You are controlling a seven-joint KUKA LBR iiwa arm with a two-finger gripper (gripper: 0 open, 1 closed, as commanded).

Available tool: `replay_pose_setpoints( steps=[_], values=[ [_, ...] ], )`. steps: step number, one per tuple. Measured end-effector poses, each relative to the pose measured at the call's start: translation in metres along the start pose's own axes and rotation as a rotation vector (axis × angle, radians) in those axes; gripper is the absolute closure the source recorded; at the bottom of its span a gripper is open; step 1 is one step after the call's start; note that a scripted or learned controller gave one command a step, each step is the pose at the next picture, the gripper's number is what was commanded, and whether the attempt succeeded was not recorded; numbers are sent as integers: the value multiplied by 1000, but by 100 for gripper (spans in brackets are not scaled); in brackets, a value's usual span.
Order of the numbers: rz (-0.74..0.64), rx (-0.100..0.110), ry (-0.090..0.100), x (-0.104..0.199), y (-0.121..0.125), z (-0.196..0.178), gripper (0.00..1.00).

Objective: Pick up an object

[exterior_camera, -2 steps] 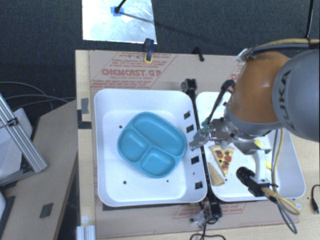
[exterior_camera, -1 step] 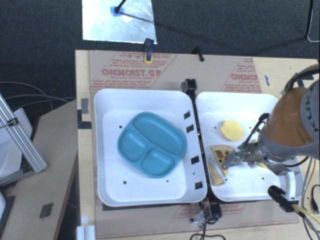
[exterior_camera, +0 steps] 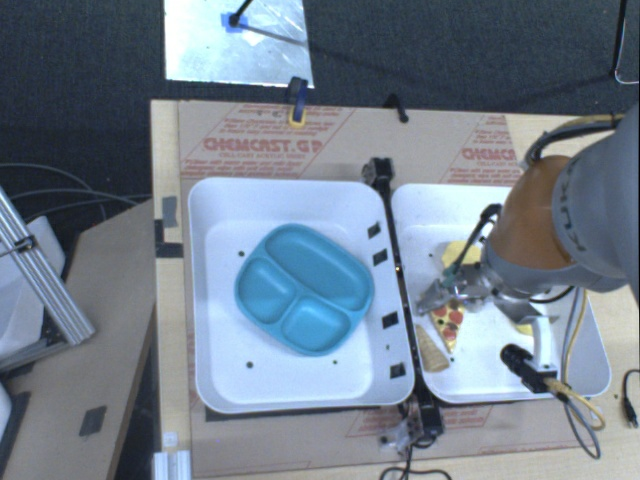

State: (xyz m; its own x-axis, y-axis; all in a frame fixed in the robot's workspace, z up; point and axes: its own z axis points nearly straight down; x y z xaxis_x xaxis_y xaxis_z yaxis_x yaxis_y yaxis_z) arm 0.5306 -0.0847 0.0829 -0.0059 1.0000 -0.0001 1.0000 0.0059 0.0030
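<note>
Brown protective sheet (exterior_camera: 270, 143) under both bins reads "CHEMCAST GP" in red, repeated at right, partly cut off. Left bin (exterior_camera: 215, 218): blue divided plate (exterior_camera: 303, 288), three compartments. Right bin (exterior_camera: 420, 208): pizza slice toy (exterior_camera: 447, 328) plus a yellow object (exterior_camera: 458, 255) mostly under the arm. Gripper (exterior_camera: 440, 298) low, just above the pizza slice; grip state — cannot tell.

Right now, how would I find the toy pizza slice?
Look in the right-hand white bin, near its left wall beside the divider. The pizza slice lies just below the robot's hand. It is a tan wedge with red dots, unlike the yellow thing higher up.
</note>
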Motion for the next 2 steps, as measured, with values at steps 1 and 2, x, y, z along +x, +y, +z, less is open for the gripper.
replay_pose_setpoints(
  steps=[1,2],
  values=[
    [2,-1,0,-1,0,-12,100],
    [-8,-9,4,81,24,-107,100]
  ],
)
